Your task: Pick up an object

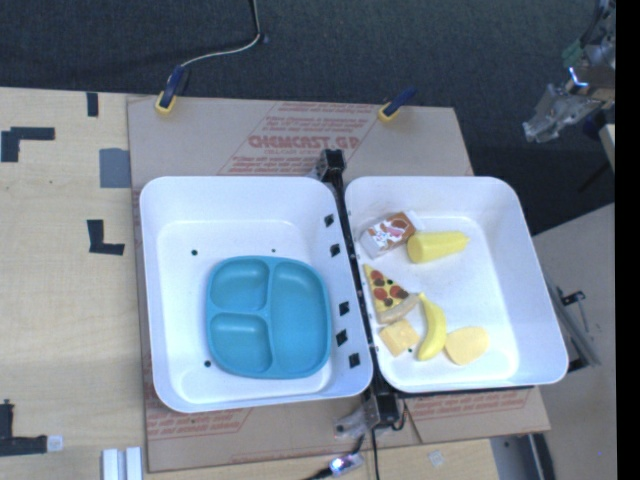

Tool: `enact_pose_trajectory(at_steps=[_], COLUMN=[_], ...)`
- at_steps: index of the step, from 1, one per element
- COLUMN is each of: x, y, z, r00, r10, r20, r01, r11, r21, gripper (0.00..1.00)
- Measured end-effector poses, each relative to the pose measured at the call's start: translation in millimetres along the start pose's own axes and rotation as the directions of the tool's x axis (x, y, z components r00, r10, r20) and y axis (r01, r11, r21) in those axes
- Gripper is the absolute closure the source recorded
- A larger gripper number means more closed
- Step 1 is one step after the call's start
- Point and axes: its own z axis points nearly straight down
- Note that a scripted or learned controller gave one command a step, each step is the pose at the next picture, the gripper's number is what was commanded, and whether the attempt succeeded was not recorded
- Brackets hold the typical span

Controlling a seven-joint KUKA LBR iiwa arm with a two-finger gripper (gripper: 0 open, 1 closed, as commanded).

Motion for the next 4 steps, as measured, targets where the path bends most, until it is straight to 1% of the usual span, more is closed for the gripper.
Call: enact_pose_trajectory(at_steps=[1,2,3,4], x=[1,12,0,-1], y=[-3,-49,1,-78], z=[-159,-39,-123,42], r00=[1.000,1.000,1.000,1.000], r10=[-0.003,0.002,-0.003,0.003], r20=[0.011,0.001,0.009,-0.002], r01=[0.004,-0.002,0.003,-0.003], r11=[0.999,1.000,1.000,1.000], r21=[-0.034,-0.003,-0.026,0.003], gripper=[1.00,1.00,1.00,1.00])
